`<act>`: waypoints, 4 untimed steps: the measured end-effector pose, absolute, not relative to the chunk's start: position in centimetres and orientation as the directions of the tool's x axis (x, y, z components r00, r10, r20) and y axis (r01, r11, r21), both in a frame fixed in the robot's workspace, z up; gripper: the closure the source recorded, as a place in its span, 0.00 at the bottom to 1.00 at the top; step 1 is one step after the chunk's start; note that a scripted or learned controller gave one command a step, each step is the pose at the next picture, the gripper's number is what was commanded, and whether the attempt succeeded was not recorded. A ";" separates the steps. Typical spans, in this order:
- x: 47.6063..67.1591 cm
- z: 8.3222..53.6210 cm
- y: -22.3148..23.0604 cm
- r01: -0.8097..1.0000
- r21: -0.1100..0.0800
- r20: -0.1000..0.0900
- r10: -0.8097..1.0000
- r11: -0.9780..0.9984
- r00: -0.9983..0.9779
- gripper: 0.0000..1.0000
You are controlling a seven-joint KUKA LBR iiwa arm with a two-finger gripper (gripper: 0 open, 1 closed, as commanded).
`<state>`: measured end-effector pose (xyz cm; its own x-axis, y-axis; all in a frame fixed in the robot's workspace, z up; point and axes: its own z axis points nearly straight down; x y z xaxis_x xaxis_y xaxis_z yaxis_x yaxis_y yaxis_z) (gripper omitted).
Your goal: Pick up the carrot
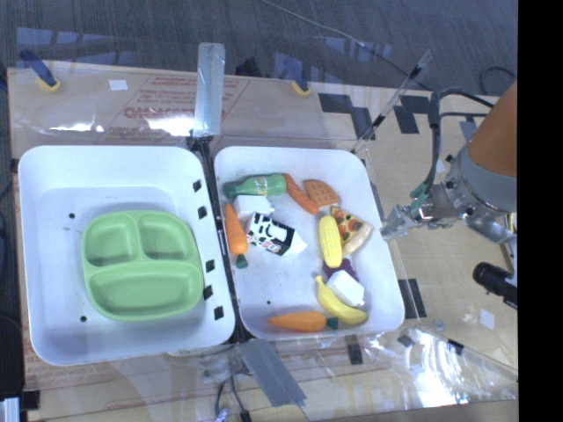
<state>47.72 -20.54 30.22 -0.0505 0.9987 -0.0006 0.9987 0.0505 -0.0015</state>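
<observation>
Gripper (pixel 398 222) hung just outside the right bin's (pixel 380 207) right wall, carrying nothing; how it was set could not be told. Several orange pieces could be the carrot: the likeliest (pixel 300 322) lay at the bin's near edge, down and leftward from the gripper, long axis roughly left to right, green end touching a banana (pixel 334 303). Another carrot-like piece (pixel 234 233) lay lengthwise along the far left wall. Corn (pixel 330 240) and a pizza slice (pixel 353 229) sat between (likely obstacles on a straight path).
</observation>
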 end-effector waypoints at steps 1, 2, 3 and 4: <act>47.9 28.1 -20.9 0.999 -0.005 0.002 0.999 -0.050 0.050 1.00; 47.7 27.4 -20.5 0.991 -0.004 0.002 0.991 -0.132 0.132 1.00; 47.8 37.2 -20.6 0.993 0.007 -0.002 0.993 -0.121 0.121 1.00; 47.6 25.0 -20.3 0.998 -0.010 0.003 0.998 0.058 -0.058 1.00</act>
